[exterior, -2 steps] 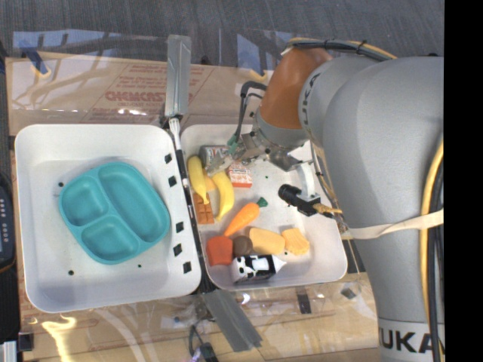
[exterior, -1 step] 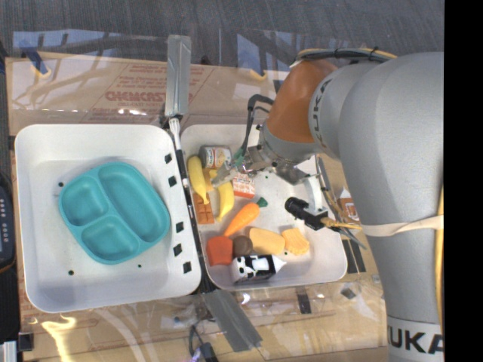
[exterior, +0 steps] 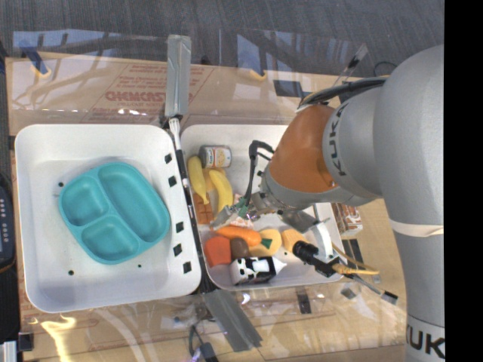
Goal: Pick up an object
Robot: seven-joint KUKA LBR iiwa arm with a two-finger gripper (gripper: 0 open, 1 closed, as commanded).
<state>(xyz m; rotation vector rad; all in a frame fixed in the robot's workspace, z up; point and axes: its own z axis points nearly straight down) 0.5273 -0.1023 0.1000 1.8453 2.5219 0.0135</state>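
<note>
The grey arm (exterior: 392, 149) bends down into the right shallow white bin (exterior: 249, 136), its gripper (exterior: 240, 211) low among the toys beside the yellow plastic bananas (exterior: 211, 187); whether it grips anything cannot be told.

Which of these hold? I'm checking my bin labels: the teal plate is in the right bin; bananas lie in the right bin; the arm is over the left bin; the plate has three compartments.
1. The teal plate is in the right bin: false, it lies in the left bin.
2. Bananas lie in the right bin: true.
3. The arm is over the left bin: false, over the right.
4. The plate has three compartments: true.
</note>
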